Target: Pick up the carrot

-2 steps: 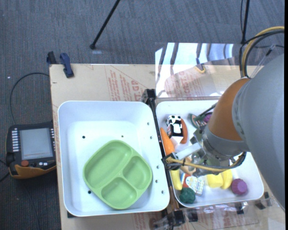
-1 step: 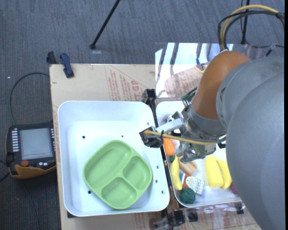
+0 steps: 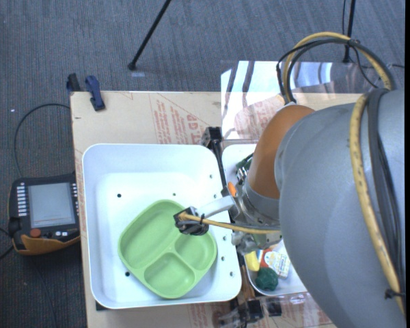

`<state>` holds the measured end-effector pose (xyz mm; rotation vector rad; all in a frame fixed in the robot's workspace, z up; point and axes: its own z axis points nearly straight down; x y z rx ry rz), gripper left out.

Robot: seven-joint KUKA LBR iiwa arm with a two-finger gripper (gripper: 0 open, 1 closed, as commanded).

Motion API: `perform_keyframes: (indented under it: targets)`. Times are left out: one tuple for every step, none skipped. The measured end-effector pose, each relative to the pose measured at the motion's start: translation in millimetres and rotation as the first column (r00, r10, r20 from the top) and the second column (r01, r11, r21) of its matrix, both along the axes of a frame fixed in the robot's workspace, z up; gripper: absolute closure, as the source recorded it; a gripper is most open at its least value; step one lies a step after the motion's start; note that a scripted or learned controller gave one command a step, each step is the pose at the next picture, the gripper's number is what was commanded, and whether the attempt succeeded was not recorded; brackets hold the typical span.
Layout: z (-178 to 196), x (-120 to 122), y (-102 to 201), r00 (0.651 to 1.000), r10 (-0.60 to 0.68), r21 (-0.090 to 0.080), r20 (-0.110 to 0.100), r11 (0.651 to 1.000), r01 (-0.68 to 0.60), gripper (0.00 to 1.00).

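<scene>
My gripper [image 3: 249, 243] hangs low over the left edge of the right bin [image 3: 234, 157], mostly covered by the grey arm and its orange band. Just below it lie a yellow item [image 3: 251, 260], a dark green bumpy item [image 3: 265, 279] and a white packet with red marks [image 3: 279, 262]. A small orange sliver [image 3: 230, 189] shows at the wrist's left edge; I cannot tell whether it is the carrot. The arm hides most of the right bin.
The left bin [image 3: 102, 183] holds a light green divided plate [image 3: 165, 250] in its near half. A teach pendant [image 3: 46, 212] lies on the floor at the left. Blue clamps [image 3: 93, 91] grip the bench's far left corner.
</scene>
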<state>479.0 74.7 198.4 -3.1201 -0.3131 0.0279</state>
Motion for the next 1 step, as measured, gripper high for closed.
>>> perform_keyframes:
  targets:
    - [-38.6, -5.6, 68.1, 1.0, 0.0, 0.0, 0.0, 1.0, 0.0, 1.0]
